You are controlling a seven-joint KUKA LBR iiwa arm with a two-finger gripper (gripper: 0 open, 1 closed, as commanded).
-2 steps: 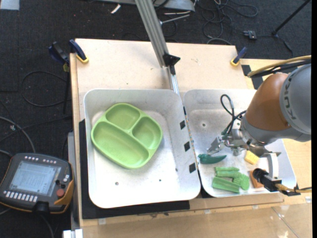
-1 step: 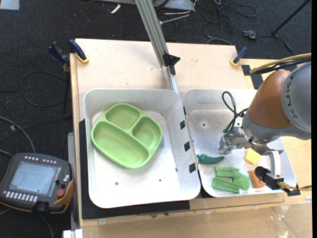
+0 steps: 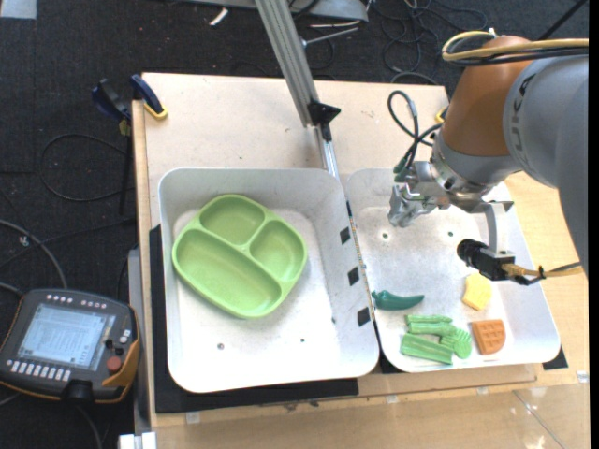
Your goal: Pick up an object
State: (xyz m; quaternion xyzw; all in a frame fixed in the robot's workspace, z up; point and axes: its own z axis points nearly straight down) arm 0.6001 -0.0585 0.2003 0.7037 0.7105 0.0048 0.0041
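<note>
My gripper [image 3: 402, 211] hangs over the right bin's [image 3: 524, 344] far-left part; I cannot tell its state. Toy foods lie along that bin's near edge, including a dark green pepper [image 3: 398, 299].

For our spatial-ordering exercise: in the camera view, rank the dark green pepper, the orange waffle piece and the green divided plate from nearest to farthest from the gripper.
Measured from the gripper:
1. Dark green pepper, right bin, below it.
2. Orange waffle piece, right bin's lower right corner.
3. Green divided plate, left bin.
</note>
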